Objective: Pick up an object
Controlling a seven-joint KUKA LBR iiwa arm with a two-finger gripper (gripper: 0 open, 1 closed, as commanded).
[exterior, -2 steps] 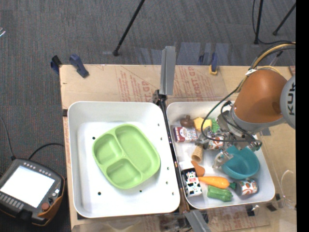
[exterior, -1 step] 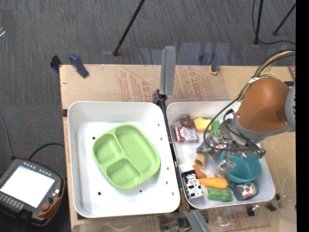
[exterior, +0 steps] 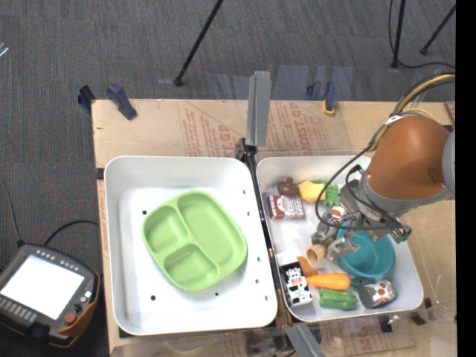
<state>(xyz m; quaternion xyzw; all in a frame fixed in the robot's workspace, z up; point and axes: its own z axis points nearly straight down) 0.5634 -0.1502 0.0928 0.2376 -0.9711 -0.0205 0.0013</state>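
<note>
Handheld control pendant (exterior: 46,294): floor, at 8 o'clock of the bench, screen lit.
Left bin (exterior: 126,184): holds one green divided plate (exterior: 195,239), lying flat.
Right bin (exterior: 413,288): toy clutter. Cow-print carton (exterior: 299,285) at 7 o'clock; orange carrot (exterior: 328,280) beside it; green pod (exterior: 338,300) at 6 o'clock; grey printed cup (exterior: 378,293) at 5 o'clock; teal bowl (exterior: 367,256) centre-right; brown-and-white packet (exterior: 285,206) at 10 o'clock; yellow piece (exterior: 312,191) at 12 o'clock.
Gripper (exterior: 327,238): low over bin centre, beside the teal bowl; whether clenched or released cannot be told.
</note>
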